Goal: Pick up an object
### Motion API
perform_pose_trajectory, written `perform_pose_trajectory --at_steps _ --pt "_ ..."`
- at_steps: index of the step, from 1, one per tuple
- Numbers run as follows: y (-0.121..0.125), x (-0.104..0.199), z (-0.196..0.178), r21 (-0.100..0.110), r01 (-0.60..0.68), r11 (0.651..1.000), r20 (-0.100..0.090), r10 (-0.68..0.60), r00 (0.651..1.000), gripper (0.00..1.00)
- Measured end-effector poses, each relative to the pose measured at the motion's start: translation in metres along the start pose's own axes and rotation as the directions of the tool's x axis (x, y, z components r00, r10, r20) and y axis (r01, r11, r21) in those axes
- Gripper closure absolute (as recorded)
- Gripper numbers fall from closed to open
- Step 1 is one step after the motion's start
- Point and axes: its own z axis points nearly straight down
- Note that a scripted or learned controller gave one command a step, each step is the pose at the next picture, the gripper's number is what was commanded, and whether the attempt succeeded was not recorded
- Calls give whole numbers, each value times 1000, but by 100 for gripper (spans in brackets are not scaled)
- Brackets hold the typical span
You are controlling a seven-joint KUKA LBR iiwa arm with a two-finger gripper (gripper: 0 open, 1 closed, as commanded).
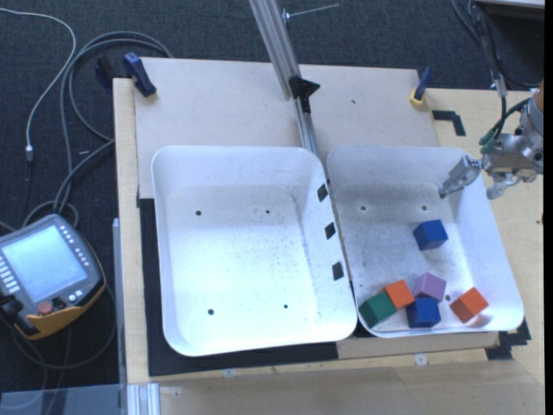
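Observation:
In the right bin [380, 171], a blue cube [430, 233] lies alone near the middle right. Along the bin's front edge sit a green cube [377, 308], an orange cube [399, 294], a purple cube [429, 285], a second blue cube [422, 311] and another orange cube [469, 304]. My gripper [472, 187] hangs over the bin's far right rim, up and to the right of the lone blue cube. It is open, and nothing sits between its fingers [455, 178].
The left bin [173, 232] stands beside the right one, split from it by a ridge with black clips [329, 230]. A metal post [275, 33] rises at the back. A teach pendant [47, 271] and cables lie on the floor at left.

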Motion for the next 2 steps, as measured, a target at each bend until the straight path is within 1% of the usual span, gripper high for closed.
perform_pose_trajectory --at_steps 1,2 --pt "14 -7 -35 -8 1 1000 4 -1 1000 0" --pt "23 7 -11 1 2 1000 0 -2 1000 0"
